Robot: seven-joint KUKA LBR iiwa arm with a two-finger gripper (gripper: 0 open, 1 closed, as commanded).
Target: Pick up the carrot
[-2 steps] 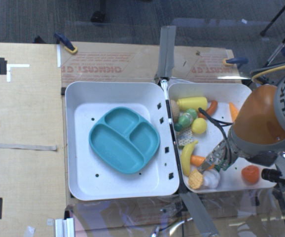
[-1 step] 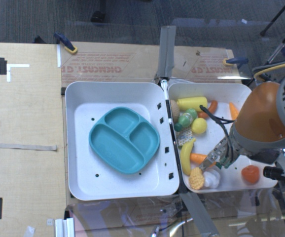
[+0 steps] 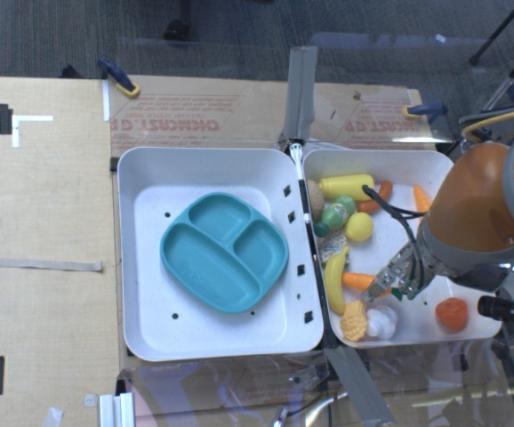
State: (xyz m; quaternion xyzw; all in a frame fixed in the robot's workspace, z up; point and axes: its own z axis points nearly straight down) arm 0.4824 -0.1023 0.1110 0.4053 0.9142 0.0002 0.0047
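Overhead view of the approach step of a carrot pick. The gripper [image 3: 390, 285] hangs low in the lower middle of the right bin [image 3: 435, 161], its tip just right of the carrot [image 3: 357, 281], a short, smooth orange piece lying across the bin floor between the banana [image 3: 333, 278] and the fingers. Whether the fingers are parted or closed cannot be told from this angle; nothing is seen clamped between them, so the carrot counts as not yet grasped.

The next move, by this reading, calls for centring the tip over the carrot and closing on its narrow, rounded body without catching the neighbours: the curved yellow banana to its left and the knobbly corn cob [image 3: 353, 321] just below.

The items look like glossy moulded plastic. A red tomato [image 3: 452, 314] sits at lower right of the bin. The left bin [image 3: 137, 265] holds a teal divided plate [image 3: 224, 252], matte, with rounded corners.
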